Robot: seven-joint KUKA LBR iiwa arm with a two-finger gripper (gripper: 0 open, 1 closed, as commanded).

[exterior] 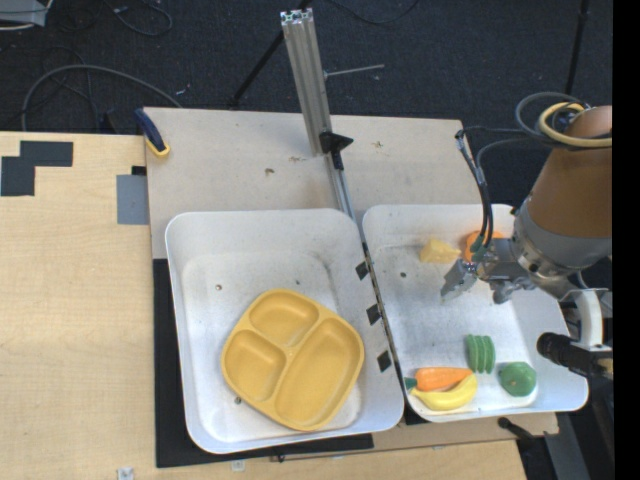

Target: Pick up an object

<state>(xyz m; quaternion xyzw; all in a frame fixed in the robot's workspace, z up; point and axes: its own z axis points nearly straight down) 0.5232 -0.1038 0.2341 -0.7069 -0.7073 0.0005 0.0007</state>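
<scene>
The jaws (468, 276) are hanging open, gripping nothing, just beside the pale yellow toy (437, 252) in the right bin (400, 230); picking remains undone.

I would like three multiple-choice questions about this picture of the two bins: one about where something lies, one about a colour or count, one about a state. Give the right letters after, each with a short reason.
1. Where does the yellow divided plate lie?
A. in the left bin
B. in the right bin
C. on the wooden table

2. How many compartments has the plate?
A. two
B. three
C. five

3. How does the plate stand?
A. flat, open side up
B. upside down
C. propped on its edge

Answers:
1. A: it rests on the floor of the left bin, while the gripper is over the right bin.
2. B: two small sections and one long one are seen.
3. A: its hollows face the camera.
</scene>
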